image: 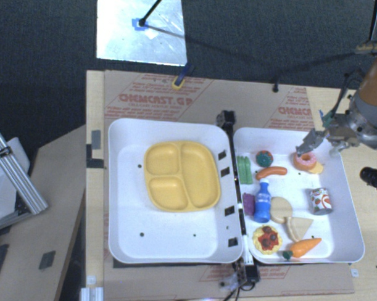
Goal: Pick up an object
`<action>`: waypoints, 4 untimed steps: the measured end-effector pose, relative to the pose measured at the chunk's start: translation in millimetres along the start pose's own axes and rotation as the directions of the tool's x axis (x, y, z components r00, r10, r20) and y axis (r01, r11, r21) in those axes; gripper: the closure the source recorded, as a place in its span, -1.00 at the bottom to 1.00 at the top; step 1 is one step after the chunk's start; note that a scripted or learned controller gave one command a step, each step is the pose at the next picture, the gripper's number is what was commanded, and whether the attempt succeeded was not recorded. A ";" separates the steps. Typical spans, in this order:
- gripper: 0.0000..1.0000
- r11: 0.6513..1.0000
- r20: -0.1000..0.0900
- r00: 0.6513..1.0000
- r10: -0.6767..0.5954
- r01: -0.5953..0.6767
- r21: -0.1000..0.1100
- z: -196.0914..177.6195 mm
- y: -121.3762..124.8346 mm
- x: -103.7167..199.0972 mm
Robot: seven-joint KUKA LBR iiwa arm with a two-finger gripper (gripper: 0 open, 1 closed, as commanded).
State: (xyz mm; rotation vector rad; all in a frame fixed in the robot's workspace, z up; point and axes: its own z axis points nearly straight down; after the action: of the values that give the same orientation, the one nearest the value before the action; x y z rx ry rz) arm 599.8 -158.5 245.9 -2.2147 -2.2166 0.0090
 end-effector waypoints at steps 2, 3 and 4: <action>-1.00 1.000 0.001 1.000 -0.004 0.004 -0.008 41.9 0.7 9.9; -1.00 1.000 0.001 1.000 -0.001 0.001 -0.008 85.0 -2.9 13.3; -1.00 1.000 0.001 1.000 0.000 0.000 -0.006 146.9 -0.4 9.9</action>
State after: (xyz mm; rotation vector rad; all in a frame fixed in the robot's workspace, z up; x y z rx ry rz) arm 597.9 -148.3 99.0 -2.2180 -2.2204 0.0033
